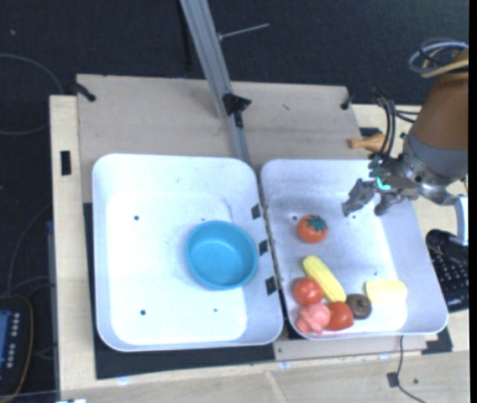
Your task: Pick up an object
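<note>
**Q:** End effector (370, 198): position and state?

**A:** It hangs over the upper right part of the right bin (339, 175), at the end of the grey arm (440, 141) with its orange band, which enters from the right. Two dark fingers (358, 200) are spread apart, with white bin floor showing between them; nothing sits in the gap. State: released.

**Q:** Contents of the right bin?

**A:** An orange-red tomato-like fruit (311, 228) with a green top lies alone near the middle, below and left of the end effector and apart from it. A cluster sits along the lower edge: a yellow banana (325, 278), a red round piece (306, 291) touching it, a pink piece (312, 318), a second red piece (340, 315), a small brown ring (359, 306) and a pale yellow block (386, 292).

**Q:** Contents of the left bin (138, 191)?

**A:** One blue bowl (221, 254), upright, toward its right side.

**Q:** Surroundings?

**A:** Both bins rest side by side on the counter (146, 116). A grey metal bar (209, 49) slants down from the top toward the seam between them.
</note>
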Controlling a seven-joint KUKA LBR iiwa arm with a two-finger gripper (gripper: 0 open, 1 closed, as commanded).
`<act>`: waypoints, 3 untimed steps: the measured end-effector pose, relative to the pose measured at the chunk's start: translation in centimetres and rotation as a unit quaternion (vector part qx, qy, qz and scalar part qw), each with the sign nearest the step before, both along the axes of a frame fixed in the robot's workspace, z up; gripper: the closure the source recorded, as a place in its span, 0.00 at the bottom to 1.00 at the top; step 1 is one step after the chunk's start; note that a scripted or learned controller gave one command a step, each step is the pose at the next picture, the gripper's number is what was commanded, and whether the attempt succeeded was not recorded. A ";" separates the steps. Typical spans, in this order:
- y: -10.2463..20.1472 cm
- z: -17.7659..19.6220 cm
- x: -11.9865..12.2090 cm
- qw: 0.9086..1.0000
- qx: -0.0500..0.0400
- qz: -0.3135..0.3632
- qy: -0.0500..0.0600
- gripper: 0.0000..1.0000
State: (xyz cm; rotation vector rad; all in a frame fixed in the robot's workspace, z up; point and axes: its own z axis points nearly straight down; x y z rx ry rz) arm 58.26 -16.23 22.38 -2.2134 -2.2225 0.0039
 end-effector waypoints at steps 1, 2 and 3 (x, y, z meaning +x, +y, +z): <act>0.0 0.4 0.1 1.000 0.000 0.000 -0.003 0.00; 0.4 -4.1 -0.1 1.000 -0.002 -0.002 0.000 0.00; 0.1 -9.4 1.0 1.000 -0.002 -0.004 -0.003 0.00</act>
